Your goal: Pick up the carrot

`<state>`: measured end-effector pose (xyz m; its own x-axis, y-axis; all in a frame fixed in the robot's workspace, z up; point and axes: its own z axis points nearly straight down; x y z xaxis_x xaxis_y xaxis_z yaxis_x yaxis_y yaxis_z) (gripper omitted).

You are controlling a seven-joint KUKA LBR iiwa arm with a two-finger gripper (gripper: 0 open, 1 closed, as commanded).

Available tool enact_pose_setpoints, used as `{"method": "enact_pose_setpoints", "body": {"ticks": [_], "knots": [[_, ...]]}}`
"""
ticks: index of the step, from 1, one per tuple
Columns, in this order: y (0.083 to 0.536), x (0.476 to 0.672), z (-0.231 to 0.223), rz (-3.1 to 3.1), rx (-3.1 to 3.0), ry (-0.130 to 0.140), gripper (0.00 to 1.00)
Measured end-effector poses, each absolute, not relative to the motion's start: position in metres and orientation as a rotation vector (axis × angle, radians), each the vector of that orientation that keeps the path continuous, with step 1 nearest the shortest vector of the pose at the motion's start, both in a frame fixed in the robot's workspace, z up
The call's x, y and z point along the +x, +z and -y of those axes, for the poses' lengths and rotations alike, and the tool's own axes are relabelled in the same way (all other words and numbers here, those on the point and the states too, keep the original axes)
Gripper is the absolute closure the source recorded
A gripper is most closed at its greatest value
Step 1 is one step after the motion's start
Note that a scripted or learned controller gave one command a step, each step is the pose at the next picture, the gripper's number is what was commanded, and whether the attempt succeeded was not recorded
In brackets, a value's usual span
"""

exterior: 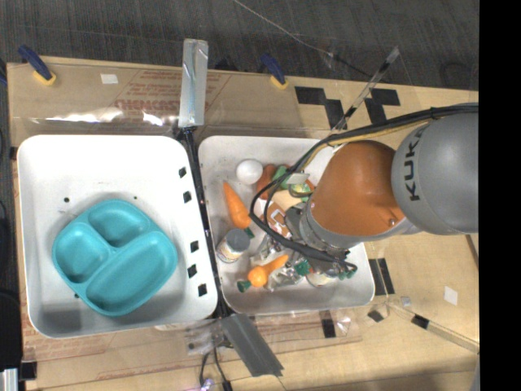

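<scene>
Bench [81, 76] first, brown and flat, with two white bins side by side on it. On top of the bench the left bin [49, 169] has a blue plate [114, 255] in it, and the plate has three parts. Over the right bin [213, 157] hangs the big grey arm [435, 173] with its orange band [358, 190], coming in from the right. Below the band, low in that bin, is the claw [305, 259], and I cannot tell how far open it is or if it has hold of anything. Just left of the arm, near the left wall of the right bin, the carrot [236, 206] lies free and tilted. Above the carrot sits a white egg [248, 170]. Below the carrot stands a small grey cup [237, 240]. Nearer the front of the bin is a small orange thing [259, 276] with a green end, close beside the claw
</scene>
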<state>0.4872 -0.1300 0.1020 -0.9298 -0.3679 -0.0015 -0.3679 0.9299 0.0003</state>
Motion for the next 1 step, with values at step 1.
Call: {"method": "enact_pose_setpoints", "body": {"ticks": [1], "knots": [[0.2726,0.5017,0.0537,-3.064,-0.640,-0.006,1.00]]}}
